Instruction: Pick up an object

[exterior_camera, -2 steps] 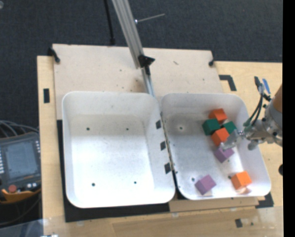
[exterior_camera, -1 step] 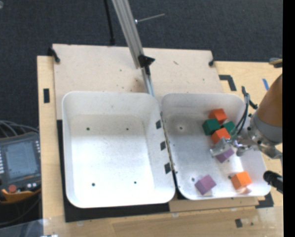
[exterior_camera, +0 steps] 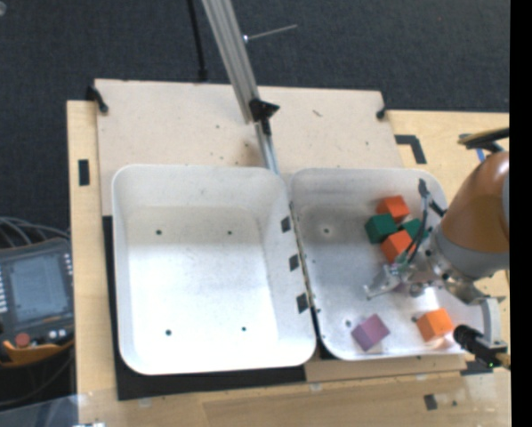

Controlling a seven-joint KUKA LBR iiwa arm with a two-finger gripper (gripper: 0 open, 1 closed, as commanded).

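The pincer hung low inside the right white plastic bin, but honestly couldn't tell its state. Orange block, green block and another orange block clustered just above it, touching.

L bin wide open for passage; R bin free on its left half, blocks & arm crowd the rest.
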